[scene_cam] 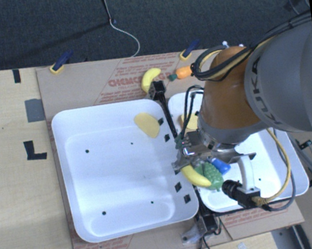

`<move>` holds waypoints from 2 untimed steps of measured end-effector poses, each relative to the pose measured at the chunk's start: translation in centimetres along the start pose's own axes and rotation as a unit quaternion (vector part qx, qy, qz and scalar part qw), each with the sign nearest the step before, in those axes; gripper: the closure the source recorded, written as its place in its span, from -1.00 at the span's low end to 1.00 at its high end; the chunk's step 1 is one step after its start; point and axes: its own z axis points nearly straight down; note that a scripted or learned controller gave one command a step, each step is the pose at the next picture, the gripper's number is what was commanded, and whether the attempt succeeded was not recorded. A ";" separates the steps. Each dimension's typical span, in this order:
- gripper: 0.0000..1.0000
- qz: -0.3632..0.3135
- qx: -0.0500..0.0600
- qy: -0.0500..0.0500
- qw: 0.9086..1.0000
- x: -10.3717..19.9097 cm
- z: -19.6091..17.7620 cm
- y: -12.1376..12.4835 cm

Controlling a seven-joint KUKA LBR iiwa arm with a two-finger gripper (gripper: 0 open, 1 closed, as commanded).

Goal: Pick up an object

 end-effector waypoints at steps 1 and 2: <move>1.00 -0.003 -0.004 0.000 1.000 6.0 -3.8 2.4; 1.00 -0.002 -0.001 0.000 1.000 11.0 -2.9 0.2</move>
